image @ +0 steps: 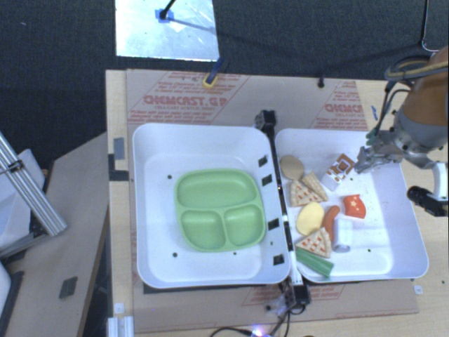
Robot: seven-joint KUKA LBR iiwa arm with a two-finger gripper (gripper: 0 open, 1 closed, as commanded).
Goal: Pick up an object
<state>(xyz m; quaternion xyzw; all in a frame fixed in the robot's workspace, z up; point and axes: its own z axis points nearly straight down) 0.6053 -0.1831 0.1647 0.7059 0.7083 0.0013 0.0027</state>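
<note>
The right white bin (403, 258) holds several toy foods. Among them are a tan round piece (292, 166), two pizza slices (303, 194) (316, 243), a yellow lump (310, 218), an orange sausage (331, 218) and a red piece (354, 206). A green stick (314, 262) and a small white carton with a brown print (340, 168) lie there too. My gripper (366, 160) hangs low over the bin's upper right part, just right of the carton. I see nothing lifted in it.
The left white bin (151, 258) holds a green divided plate (219, 209). A black-clipped divider (275, 188) separates the bins. A small grey-white cylinder (342, 236) lies by the sausage. The arm's black fitting (429, 201) overhangs the right bin's edge.
</note>
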